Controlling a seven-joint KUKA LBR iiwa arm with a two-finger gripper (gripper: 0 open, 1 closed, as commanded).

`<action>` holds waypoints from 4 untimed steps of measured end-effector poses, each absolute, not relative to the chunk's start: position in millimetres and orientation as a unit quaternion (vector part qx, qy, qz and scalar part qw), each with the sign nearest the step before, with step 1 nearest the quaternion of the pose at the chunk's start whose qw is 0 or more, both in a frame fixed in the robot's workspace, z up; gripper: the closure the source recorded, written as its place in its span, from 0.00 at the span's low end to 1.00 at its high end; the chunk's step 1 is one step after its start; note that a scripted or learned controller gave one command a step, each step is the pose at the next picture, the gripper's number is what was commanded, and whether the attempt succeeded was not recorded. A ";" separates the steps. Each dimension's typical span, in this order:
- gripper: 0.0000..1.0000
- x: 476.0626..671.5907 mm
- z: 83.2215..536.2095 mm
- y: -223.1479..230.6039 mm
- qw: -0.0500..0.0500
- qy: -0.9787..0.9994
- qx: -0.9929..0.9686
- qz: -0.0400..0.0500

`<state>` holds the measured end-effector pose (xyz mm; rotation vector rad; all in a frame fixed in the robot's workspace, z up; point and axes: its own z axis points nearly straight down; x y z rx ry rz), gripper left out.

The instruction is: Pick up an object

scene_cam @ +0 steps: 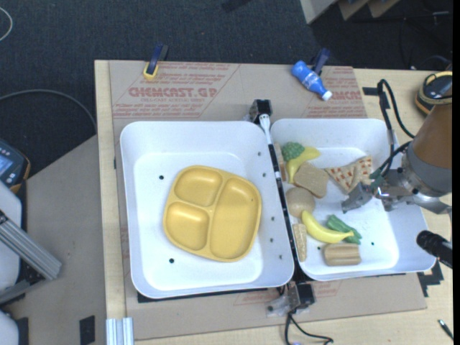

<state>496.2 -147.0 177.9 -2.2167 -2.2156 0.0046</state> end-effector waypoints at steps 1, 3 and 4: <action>0.00 494.5 132.2 -138.8 0.004 -0.707 -0.707 0.001; 1.00 494.9 95.0 -138.7 -0.001 -0.706 -0.708 0.000; 1.00 502.6 149.8 -130.6 -0.003 -0.708 -0.706 -0.002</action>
